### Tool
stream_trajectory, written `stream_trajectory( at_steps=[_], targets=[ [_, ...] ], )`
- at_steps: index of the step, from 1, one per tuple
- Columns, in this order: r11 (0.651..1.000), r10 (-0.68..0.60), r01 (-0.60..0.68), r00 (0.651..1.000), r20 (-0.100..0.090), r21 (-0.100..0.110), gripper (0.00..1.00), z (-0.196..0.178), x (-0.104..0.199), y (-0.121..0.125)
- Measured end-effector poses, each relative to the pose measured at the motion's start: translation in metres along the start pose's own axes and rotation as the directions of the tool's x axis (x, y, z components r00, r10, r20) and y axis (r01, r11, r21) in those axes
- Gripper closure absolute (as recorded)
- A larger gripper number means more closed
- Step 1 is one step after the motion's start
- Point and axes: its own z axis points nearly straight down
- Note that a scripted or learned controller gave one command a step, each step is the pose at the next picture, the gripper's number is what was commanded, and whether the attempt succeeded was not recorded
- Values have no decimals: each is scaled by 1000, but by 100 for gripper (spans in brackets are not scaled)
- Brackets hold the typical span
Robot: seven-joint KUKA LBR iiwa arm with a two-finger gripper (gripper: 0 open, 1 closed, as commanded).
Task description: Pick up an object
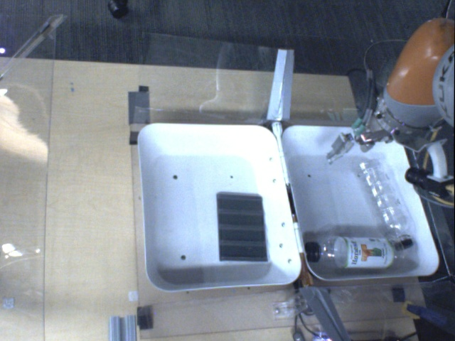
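A black ribbed rectangular block [241, 226] lies flat in the left bin [163, 190]. In the right bin [313, 183], a clear bottle with a label and a black cap [348, 252] lies on its side along the near wall. A second clear bottle [382, 196] lies lengthwise toward the right wall, its dark cap at the near end. My gripper [346, 144] hangs over the far part of the right bin, above bare floor, apart from both bottles. It is small and blurred.
A metal divider strip [281, 84] rises behind the seam between the bins. The arm's orange band [416, 62] and cables [430, 176] overhang the right bin's right rim. Wooden bench surface spreads to the left.
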Motion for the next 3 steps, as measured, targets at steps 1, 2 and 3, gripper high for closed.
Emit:
stream_trajectory(
  at_steps=[1, 2, 3],
  targets=[
    [990, 144, -144, 990, 5, -11, 0, 47, -42, -40],
    [988, 153, -152, 988, 10, -37, 0, 62, -58, -24],
    [997, 72, -71, 997, 12, -36, 0, 65, -59, -23]
  ],
)
